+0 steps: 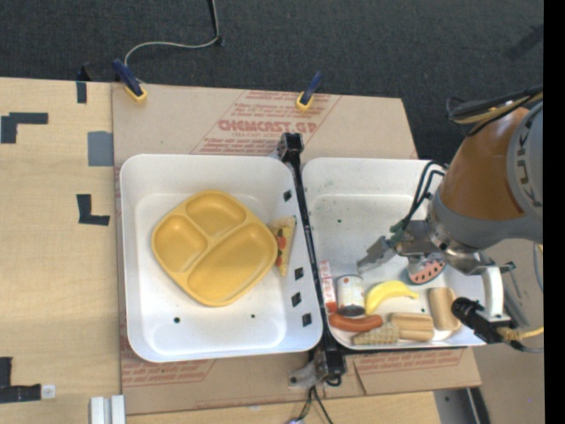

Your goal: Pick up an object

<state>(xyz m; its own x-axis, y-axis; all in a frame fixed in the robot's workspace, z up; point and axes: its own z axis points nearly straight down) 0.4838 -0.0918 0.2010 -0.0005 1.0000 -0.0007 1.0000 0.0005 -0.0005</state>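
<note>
Now the arm point(494, 179) is reaching in from the right over the right bin point(353, 184), and its hand point(381, 253) is hanging above the bin's middle with fingers spread apart, gripping nothing. Toy food is lying along the near edge of that bin: a banana point(388, 296), a hot dog point(355, 321), a bread roll point(411, 327) and a watermelon slice point(427, 271) just right of the hand. Left, a yellow plate point(214, 247) is sitting in the left bin point(150, 325).

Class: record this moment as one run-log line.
end effector: over right bin | holding: nothing seen | nearest: banana | left bin: yellow plate
</note>
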